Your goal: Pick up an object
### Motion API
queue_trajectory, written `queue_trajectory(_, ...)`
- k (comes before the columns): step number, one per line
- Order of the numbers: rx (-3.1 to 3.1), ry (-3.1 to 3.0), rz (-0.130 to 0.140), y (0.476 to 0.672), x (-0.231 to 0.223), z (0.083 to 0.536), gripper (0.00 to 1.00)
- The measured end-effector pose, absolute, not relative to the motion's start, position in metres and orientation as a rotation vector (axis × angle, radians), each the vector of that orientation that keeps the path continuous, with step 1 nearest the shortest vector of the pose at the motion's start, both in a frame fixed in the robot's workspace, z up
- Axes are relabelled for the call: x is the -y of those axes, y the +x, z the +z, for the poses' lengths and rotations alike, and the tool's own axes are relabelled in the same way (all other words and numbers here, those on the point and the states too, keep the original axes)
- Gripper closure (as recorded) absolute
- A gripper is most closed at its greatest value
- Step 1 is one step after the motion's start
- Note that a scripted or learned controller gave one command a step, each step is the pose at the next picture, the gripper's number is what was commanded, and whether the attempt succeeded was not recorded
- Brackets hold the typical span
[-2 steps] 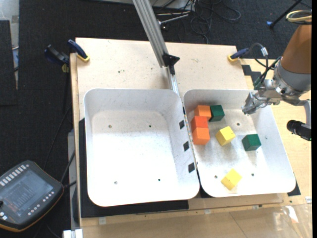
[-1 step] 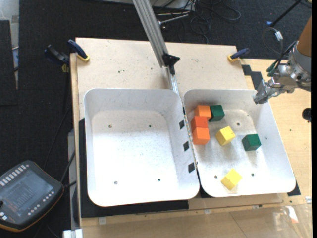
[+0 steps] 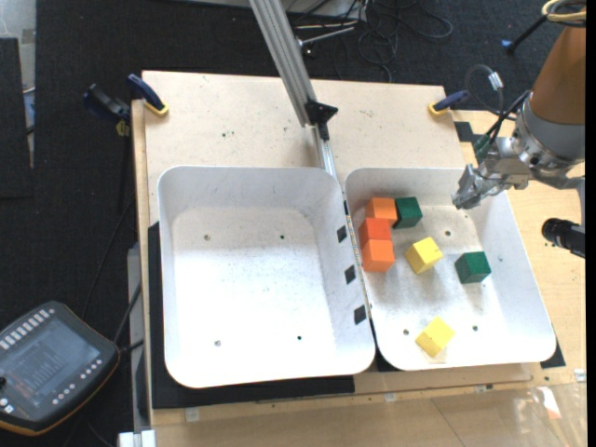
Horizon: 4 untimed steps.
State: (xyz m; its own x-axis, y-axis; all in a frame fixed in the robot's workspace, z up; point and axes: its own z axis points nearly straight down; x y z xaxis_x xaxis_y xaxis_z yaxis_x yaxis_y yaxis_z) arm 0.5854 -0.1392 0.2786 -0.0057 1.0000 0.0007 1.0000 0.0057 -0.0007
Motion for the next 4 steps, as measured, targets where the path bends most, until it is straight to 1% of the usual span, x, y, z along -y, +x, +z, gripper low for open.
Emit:
queue_trajectory(1,2.227,-2.212,0.001,0.569,0.085,0.262,1.00)
queue_trajectory(2,2.229,-2.211,-0.001,0.554,0.025,0.262,1.00)
queue_trajectory(4,2.228,-2.211,0.001,0.531,-0.080,0.228,1.00)
